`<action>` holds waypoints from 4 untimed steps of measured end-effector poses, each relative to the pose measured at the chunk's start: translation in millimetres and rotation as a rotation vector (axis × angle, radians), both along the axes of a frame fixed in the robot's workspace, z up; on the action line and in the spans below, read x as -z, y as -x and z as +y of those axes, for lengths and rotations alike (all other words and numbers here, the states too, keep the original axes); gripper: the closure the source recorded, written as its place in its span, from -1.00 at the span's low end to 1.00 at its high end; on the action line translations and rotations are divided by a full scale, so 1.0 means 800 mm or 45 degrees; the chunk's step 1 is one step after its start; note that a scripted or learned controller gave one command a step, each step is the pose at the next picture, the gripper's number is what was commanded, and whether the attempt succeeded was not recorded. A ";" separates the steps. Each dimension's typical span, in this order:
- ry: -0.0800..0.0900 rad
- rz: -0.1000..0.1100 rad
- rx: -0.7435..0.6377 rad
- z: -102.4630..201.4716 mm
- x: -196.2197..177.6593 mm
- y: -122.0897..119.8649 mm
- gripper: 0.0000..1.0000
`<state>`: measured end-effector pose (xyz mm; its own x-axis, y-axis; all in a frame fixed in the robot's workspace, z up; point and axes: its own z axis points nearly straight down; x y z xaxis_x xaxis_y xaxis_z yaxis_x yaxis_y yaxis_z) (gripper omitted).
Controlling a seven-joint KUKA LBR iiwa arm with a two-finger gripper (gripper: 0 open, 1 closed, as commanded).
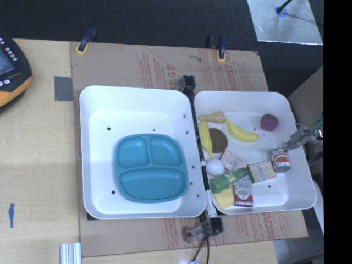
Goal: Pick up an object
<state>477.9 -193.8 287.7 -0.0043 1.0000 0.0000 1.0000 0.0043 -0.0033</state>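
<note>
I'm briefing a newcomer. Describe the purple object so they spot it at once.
Look in the right bin, the one crowded with small items. Go to its far right corner: the purple object sits there alone, right of the yellow banana. It is the only round, purple piece.

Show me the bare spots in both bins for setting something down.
Left bin: a bare margin all around the blue tray, widest behind it. Right bin: bare floor right of the carton. The near-left corner around the bottle is crowded.
</note>
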 end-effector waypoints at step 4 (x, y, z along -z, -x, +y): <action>0.018 -0.032 0.003 0.115 0.237 -0.026 -1.00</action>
